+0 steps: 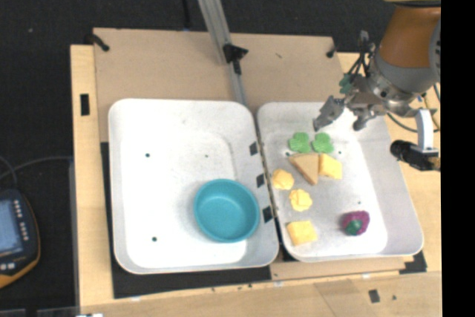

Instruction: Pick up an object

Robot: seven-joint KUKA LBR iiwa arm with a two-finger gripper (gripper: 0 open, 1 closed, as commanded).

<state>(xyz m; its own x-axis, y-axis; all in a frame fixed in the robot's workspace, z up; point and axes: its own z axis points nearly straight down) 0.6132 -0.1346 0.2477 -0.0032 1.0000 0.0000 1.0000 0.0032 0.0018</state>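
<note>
My gripper [344, 118] hangs over the far part of the right bin [386, 182], its two fingers spread open with nothing between them. Just below and left of it lie two green pieces [310, 142]. A tan wedge [305, 166] and a yellow block [331, 168] sit beside them. Further down are a yellow lump [282, 179], another yellow lump [300, 199] and a yellow block [300, 232]. A purple and green piece [355, 223] rests near the bin's front right.
The left bin [148, 159] holds a blue bowl [226, 210] near its front right corner. A grey metal pole [215, 18] slants up from between the bins. A black cable connector [404, 152] lies at the right bin's edge.
</note>
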